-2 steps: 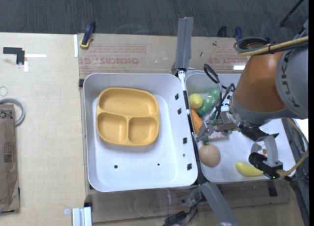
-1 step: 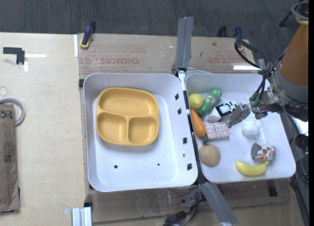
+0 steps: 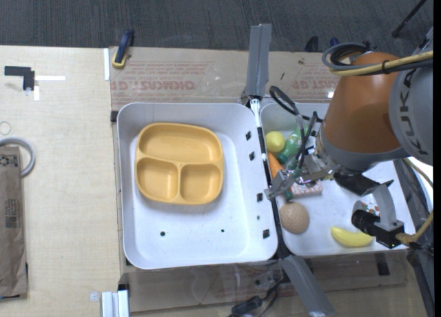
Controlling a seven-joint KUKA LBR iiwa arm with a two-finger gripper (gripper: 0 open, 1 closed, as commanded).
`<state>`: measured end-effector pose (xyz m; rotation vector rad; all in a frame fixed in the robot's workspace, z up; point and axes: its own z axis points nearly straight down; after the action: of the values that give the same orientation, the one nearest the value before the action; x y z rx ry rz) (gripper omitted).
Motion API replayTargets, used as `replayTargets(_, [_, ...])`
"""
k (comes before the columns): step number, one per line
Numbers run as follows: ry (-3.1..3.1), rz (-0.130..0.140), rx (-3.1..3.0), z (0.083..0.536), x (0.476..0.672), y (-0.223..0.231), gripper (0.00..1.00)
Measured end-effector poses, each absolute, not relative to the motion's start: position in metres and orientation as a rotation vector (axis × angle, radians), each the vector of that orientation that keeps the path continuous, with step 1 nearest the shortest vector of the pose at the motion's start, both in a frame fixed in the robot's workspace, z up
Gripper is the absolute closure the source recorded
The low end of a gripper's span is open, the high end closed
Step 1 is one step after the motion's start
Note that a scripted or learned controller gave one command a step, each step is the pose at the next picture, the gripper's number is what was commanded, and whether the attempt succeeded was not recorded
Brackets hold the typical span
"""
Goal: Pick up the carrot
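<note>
- Two white bins sit side by side: the left bin [image 3: 131, 191] fills the middle of the frame, the right bin [image 3: 324, 229] lies at centre right.
- One yellow divided plate [image 3: 180, 162] with three compartments rests in the upper half of the left bin; the lower half of that bin is bare white floor.
- One carrot [image 3: 274, 165] lies in the right bin against its left wall, just below a lemon [image 3: 275, 142] and partly hidden by the gripper.
- One gripper [image 3: 295, 179] hangs over the left part of the right bin, right beside the carrot; whether its fingers are spread or pressed together cannot be told.
- One brown round fruit [image 3: 295, 217] sits just below the gripper, and one banana [image 3: 352, 237] lies near the bin's lower edge, with open white floor between them.
- One green object [image 3: 293, 145] lies beside the lemon.
- The arm [image 3: 358, 112], orange-banded, covers the upper right of the right bin.
- The bench [image 3: 55, 171] is pale wood; a brown paper bag [image 3: 12, 219] lies at the far left edge, with dark carpet across the top of the frame.
</note>
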<state>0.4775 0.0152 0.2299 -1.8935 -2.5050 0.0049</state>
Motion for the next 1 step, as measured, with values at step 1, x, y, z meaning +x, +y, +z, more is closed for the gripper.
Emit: replayTargets(1, [-2.521,0.004,-1.872,0.1906,0.4772,-0.0289,0.0])
